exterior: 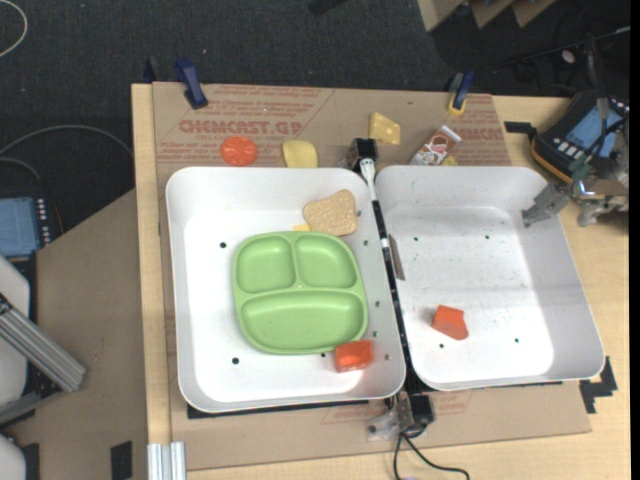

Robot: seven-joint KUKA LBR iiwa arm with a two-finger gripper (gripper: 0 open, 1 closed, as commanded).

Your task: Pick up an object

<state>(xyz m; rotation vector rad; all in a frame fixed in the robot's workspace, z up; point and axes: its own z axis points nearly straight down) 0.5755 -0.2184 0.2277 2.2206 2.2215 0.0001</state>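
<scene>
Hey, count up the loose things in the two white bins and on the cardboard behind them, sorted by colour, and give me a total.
Green: 1, the divided plate
Orange: 3, one block by the plate, one block in the right bin, one round piece on the cardboard
Yellow: 2, pieces at and
Tan: 1, the bread slice
Red and white: 1, the packet
Total: 8

Two shallow white bins side by side on a brown cardboard sheet (250, 118) printed with red lettering: left bin (195, 268), right bin (560, 298). Behind the bins, on the cardboard: a round orange-red piece (239, 150), a pale yellow piece (299, 154), a yellow wedge (384, 128) and a small printed packet (435, 148). Two blue clamps grip the sheet's far edge, one toward the left (190, 83) and one toward the right (459, 91); dark carpet (80, 38) beyond.
</scene>
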